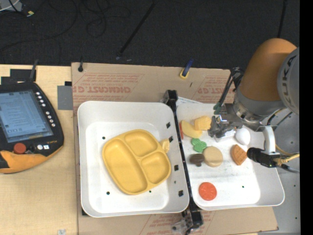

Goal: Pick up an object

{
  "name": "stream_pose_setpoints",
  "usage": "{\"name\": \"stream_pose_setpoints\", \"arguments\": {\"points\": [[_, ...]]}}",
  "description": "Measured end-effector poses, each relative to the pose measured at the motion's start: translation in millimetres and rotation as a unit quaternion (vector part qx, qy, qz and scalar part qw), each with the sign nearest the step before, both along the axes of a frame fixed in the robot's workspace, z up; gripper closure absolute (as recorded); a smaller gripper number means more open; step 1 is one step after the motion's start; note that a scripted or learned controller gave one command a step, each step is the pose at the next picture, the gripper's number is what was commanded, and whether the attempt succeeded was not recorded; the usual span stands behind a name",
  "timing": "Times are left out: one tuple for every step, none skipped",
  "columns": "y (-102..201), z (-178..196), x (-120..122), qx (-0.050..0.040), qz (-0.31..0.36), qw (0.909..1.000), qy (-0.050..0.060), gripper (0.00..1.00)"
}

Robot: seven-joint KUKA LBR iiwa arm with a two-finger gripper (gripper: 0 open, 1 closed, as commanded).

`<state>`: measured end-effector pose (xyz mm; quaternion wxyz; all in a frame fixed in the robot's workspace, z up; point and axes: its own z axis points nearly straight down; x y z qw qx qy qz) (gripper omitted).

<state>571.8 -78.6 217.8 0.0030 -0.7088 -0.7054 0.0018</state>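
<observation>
Cheese (200, 123), a yellow wedge, lies in the right bin (266, 192) just left of the gripper (218, 129), and looks the likeliest target. Whether the gripper is parted or closed cannot be told from this slant, and nothing shows clamped in it. Right of the gripper sits a white egg (242, 135); below it a green piece (198, 144), a tan round (212, 156) and a bread slice (238, 155). This looks like the reach step: next, settle over one item and close.
</observation>
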Motion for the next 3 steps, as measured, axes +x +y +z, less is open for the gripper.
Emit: {"name": "stream_pose_setpoints", "arguments": {"points": [[22,1,-31,0.0,0.002,1.0,-0.001,1.0],[20,19,-31,-0.0007,0.002,1.0,-0.003,1.0],[24,14,-42,-0.0004,0.0,1.0,-0.001,1.0]]}}
